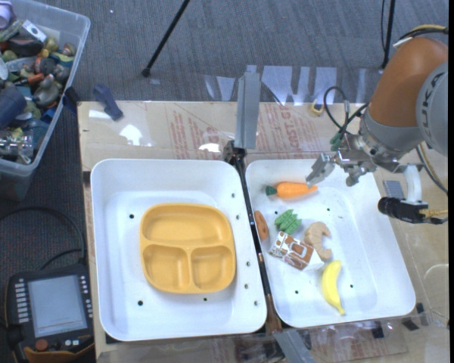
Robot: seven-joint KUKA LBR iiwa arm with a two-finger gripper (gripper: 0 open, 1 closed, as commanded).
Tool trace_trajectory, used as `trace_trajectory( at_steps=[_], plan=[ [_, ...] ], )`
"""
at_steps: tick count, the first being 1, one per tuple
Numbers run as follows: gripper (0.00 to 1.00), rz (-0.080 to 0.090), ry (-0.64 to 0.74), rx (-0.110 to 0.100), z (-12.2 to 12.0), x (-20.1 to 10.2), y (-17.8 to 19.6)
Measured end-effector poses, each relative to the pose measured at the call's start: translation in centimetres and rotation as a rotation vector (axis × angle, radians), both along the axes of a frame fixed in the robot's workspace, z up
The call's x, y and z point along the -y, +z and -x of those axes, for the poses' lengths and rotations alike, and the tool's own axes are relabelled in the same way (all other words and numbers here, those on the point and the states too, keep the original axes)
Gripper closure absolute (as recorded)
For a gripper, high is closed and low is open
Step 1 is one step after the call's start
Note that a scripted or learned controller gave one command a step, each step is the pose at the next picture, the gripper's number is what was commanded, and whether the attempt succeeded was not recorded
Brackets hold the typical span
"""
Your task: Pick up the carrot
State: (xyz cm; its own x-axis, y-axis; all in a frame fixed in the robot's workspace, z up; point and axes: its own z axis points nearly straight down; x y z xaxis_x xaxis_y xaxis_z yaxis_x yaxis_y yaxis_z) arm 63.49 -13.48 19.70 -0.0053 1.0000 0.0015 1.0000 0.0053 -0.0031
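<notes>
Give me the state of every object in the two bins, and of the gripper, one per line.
Orange carrot with green top: lying flat in right bin, not gripped.
Two-finger gripper: fingers open, just right of carrot.
Yellow banana: lying in right bin.
Yellow divided plastic tray: flat in left bin.
Green leafy toy: lying in right bin.

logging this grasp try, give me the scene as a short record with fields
target: carrot, lying at the top of the right bin, green end toward the divider
gripper: gripper just above and right of the carrot, nothing seen between its fingers
right bin items: banana, green toy, snack packet, tan piece
left bin: left bin holds a yellow divided tray
</notes>
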Motion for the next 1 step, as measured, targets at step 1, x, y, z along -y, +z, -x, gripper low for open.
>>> trace_trajectory(
  at_steps=[1],
  plan=[
    [0.00, 0.001, 0.550, 0.012, -1.30, -0.18, -10.39]
  ],
)
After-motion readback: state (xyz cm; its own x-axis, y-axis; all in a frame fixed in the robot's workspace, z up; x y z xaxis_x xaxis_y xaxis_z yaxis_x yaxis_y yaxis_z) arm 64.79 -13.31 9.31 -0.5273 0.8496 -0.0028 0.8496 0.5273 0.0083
